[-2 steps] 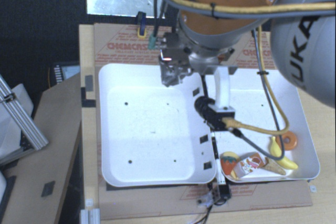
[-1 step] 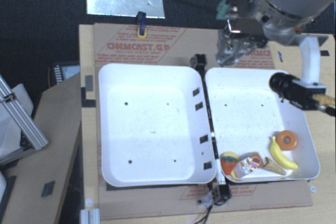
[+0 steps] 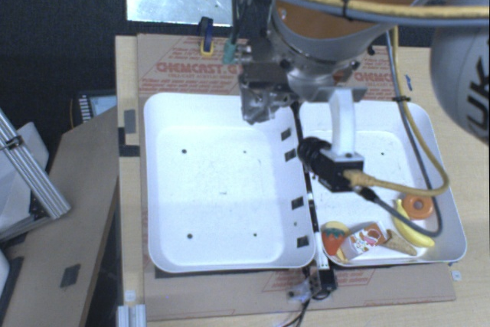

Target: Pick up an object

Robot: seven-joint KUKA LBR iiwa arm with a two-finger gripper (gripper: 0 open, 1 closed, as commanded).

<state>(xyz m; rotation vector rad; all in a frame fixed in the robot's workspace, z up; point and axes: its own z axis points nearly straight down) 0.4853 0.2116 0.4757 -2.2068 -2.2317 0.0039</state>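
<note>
Two white bins sit side by side on the bench. The left bin (image 3: 214,188) shows a bare floor with a few small dark dots. The right bin (image 3: 436,142) holds a cluster of items in its near corner: an orange ring (image 3: 417,207), a yellow banana (image 3: 412,232) just beside the ring, a red-and-white packet (image 3: 360,240), and an orange-red round piece (image 3: 334,238) touching the packet. The gripper (image 3: 259,105) hangs over the far edge of the bins, well apart from that cluster; whether it is released or clenched cannot be told.

Small toys (image 3: 373,236) in right bin's corner
</note>
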